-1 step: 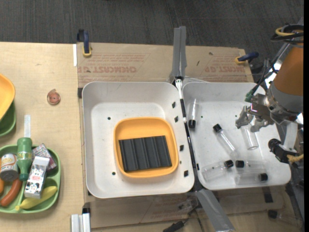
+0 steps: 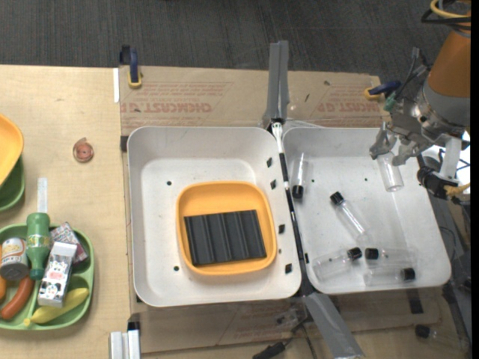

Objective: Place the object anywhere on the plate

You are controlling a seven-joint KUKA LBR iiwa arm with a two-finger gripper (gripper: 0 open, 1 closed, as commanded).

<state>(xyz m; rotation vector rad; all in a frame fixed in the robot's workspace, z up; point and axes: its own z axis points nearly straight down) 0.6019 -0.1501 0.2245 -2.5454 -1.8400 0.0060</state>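
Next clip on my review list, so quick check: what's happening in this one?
A grey arm with an orange band reaches in from the right, its claw over the upper right of the right bin, with a clear vial hanging just below it. Whether it is gripped is unclear. Several more clear vials with black caps lie in that bin. In the left bin sits the orange plate, carrying only a dark ridged block.

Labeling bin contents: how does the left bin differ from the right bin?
The left bin holds an orange plate with a dark ridged insert; the right bin holds scattered clear vials with black caps. The gripper hovers over the right bin, not the left bin. Both are shallow and white.
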